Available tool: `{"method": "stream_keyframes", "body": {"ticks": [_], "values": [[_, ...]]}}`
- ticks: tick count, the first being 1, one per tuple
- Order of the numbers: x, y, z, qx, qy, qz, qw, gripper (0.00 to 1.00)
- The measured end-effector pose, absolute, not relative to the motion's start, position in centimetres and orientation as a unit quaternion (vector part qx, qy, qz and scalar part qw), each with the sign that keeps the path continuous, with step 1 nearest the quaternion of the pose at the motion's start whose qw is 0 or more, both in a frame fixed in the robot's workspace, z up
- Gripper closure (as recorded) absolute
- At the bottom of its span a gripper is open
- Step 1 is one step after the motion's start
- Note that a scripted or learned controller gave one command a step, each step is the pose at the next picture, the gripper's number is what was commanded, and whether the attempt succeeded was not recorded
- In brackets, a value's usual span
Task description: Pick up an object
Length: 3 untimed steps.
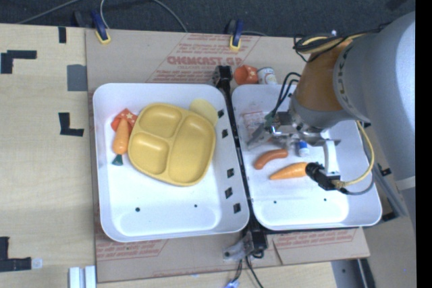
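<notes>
Reaching into the right bin (364,212), lower right of the frame, the hand (270,130) hangs above and left of the hot dog (271,158) and carrot (289,172); whether it is released or clenched, I cannot tell. A descent here could land off the hot dog or strike the bin's left wall. Farther left, the yellow plate (172,144) stays out of it.

Yellow tray (172,144), orange carrot (289,171)
</notes>
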<state>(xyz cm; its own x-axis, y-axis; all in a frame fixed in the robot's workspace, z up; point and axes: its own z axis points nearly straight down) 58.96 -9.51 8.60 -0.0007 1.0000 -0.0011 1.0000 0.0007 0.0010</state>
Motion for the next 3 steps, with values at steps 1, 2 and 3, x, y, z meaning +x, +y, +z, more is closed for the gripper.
{"method": "stream_keyframes", "body": {"ticks": [1,2,3], "values": [[56.55,-10.18,8.65,0.706,0.708,0.0012,0.002,0.00],[56.56,-10.25,9.63,0.707,0.707,0.0008,0.003,1.00],[56.55,-10.25,9.61,0.707,0.707,0.0007,0.003,0.00]]}}
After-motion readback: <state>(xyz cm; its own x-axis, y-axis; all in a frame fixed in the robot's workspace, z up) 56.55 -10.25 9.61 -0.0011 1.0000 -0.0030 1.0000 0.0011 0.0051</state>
